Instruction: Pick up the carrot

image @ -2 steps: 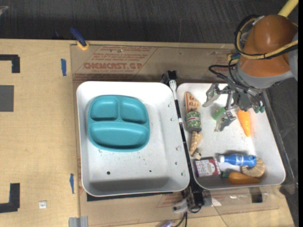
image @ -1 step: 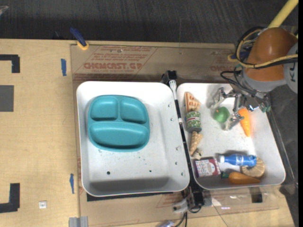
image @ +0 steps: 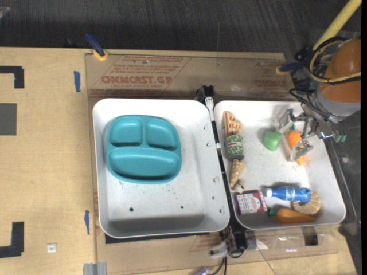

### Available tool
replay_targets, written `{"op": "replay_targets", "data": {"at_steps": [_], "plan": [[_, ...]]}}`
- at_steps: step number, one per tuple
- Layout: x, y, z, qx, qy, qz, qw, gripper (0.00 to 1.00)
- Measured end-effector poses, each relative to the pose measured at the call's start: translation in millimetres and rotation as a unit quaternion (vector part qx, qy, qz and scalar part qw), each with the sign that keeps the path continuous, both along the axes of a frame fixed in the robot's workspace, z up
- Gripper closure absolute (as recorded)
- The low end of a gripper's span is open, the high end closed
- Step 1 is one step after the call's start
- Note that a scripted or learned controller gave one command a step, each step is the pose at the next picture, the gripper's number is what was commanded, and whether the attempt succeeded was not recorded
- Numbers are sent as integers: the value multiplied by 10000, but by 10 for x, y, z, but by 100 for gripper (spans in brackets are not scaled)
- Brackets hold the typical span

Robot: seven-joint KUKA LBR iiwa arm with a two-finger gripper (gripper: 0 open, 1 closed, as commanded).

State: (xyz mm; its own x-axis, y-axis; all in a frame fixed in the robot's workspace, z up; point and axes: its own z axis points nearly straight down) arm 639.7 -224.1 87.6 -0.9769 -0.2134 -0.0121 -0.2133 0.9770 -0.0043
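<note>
Left bin (image: 114, 211) carries a teal tray (image: 143, 148), clear of the work. In the right bin (image: 335, 179), right of a green ball (image: 272, 140), the hand (image: 298, 135) is poised low, fingers straddling the orange carrot (image: 294, 139); grip unconfirmed, likely closing for the lift. A bottle (image: 289, 195) lies below.

Even, fairly bright overhead light washes the two white bins (image: 155, 110) with soft shadows under their rims, and the picture looks slightly soft and grainy.
</note>
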Motion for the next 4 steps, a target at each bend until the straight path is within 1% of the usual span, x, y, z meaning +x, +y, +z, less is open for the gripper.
{"op": "replay_targets", "data": {"at_steps": [1, 2, 3, 4], "plan": [[51, 11, 159, -8, -91, -1, 10000, 100], [81, 3, 1113, -7, -44, -112, 9999, 100], [-335, 7, 125, -12, -2, 1088, 9941, 100], [-1066, 47, 28, -31, 6, 3125, 9499, 100]]}}
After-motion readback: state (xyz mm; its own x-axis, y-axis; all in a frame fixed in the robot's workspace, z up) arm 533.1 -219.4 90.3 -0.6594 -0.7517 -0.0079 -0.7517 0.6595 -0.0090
